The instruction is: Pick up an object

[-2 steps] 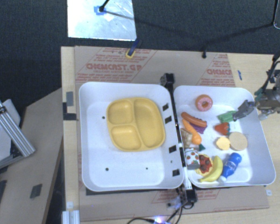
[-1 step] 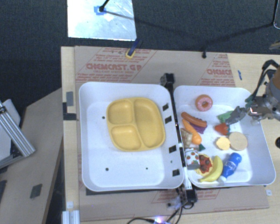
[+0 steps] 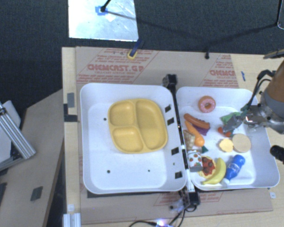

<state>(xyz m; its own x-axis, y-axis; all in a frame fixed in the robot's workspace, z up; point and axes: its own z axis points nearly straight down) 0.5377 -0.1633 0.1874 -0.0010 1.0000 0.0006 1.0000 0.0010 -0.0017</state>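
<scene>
You're at the reach-in step: the tool (image 3: 234,121) sits low over the right bin (image 3: 265,174), right by the green toy (image 3: 231,117) and above the round bun (image 3: 241,143), but I can't tell from this angle whether it's open, closed or gripping anything. The rest of the pickable stuff is in that same bin, like the donut (image 3: 207,104), the banana (image 3: 217,171) and the blue bottle (image 3: 233,167), while the yellow tray (image 3: 136,126) sits in the left bin (image 3: 92,141). Next I'd say you need a clean close on one item and a straight lift, since everything's packed tight and a neighbour could get nudged.
</scene>
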